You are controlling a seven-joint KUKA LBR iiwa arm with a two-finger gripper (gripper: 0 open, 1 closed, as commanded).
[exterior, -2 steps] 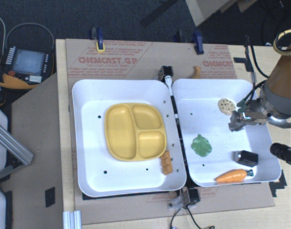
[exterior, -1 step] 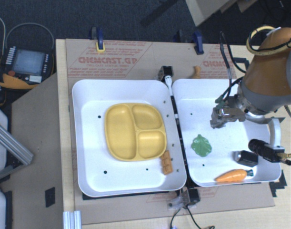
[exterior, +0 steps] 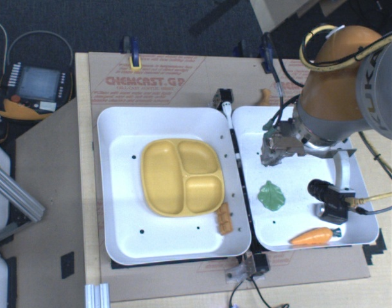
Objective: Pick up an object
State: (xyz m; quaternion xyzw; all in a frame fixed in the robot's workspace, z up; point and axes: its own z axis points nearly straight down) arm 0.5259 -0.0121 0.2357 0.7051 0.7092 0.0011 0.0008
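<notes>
In the right bin (exterior: 250, 133) a green leafy toy (exterior: 271, 195) lies near the middle. An orange carrot (exterior: 311, 237) rests by that bin's front edge. My gripper (exterior: 273, 151) hangs over the bin's upper left part, a short way above the green toy and apart from it. I see nothing held in it. The left bin (exterior: 115, 172) holds a yellow divided plate (exterior: 181, 176). A small brown block (exterior: 224, 219) lies just off the plate's lower right corner.
A black fixture (exterior: 330, 199) with a cable sits at the right bin's right side, close to the carrot. The grey and orange arm (exterior: 340, 76) covers the right bin's far corner. A low wall (exterior: 237, 165) divides the two bins.
</notes>
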